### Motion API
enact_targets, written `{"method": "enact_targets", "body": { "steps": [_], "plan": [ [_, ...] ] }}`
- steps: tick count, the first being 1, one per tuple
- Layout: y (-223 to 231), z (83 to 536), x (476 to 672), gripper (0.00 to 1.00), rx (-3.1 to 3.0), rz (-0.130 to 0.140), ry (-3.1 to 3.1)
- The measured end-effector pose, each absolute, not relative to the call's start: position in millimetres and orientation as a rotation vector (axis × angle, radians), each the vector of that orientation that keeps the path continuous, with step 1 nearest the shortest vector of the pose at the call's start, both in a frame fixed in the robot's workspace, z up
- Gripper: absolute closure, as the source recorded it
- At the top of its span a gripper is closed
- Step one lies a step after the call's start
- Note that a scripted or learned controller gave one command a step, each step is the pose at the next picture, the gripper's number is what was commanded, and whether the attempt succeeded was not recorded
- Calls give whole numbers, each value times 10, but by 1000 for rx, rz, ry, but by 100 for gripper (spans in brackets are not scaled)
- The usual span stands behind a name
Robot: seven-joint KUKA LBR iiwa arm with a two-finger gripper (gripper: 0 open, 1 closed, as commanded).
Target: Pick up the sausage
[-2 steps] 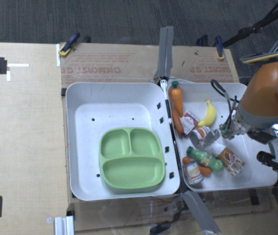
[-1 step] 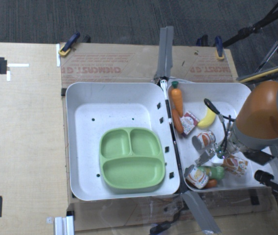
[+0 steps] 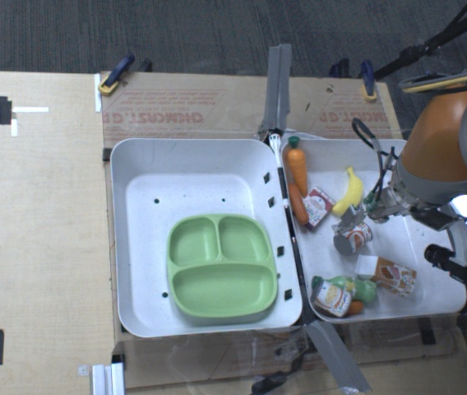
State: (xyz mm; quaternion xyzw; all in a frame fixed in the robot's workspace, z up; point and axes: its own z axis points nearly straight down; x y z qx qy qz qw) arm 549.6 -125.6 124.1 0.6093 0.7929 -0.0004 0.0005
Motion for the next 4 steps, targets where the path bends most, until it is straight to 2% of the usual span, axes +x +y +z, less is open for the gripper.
{"method": "enact_targets", "body": {
  "steps": [1,2,3,4],
  "plan": [
    [-1452,920,6519,0,1942,-2,2468],
    [-1452,923,6521,0,1942,-2,2467],
    [-2221,1290,6596,0,2018,0,2402],
    [-1508,1058,6587,0,2226,-3,2217]
  ]
}}
